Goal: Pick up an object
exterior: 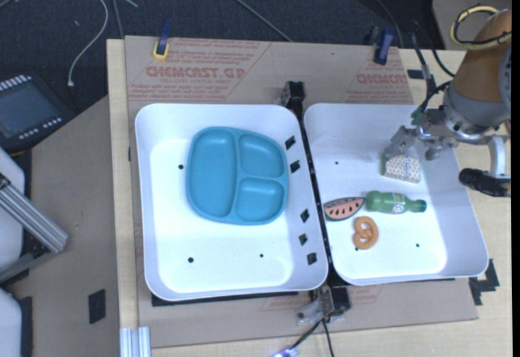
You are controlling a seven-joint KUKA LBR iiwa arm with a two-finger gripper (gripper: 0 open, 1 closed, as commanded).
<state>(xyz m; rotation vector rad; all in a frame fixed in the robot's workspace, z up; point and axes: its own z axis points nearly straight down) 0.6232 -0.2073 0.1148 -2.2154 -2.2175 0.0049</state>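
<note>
Two bins (162,266): shallow white trays, glossy, side by side on the bench.
Plate (237,175): smooth blue plastic, three sections, in the left bin.
Tool (413,144): over the right bin's far side; how far open, I cannot tell.
Speckled block (404,168): pale, boxy, just under the tool; likely target, so descend straight and centred.
Bottle (394,202): green, rounded, lying flat.
Watermelon slice (344,207): flat wedge.
Pretzel (366,232): small, looped, tan.

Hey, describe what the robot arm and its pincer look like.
The arm is rounded and grey, with an orange-tan band above the wrist. Its pincer is pale grey metal with slim fingers. A black cable loops near the arm's top.
</note>
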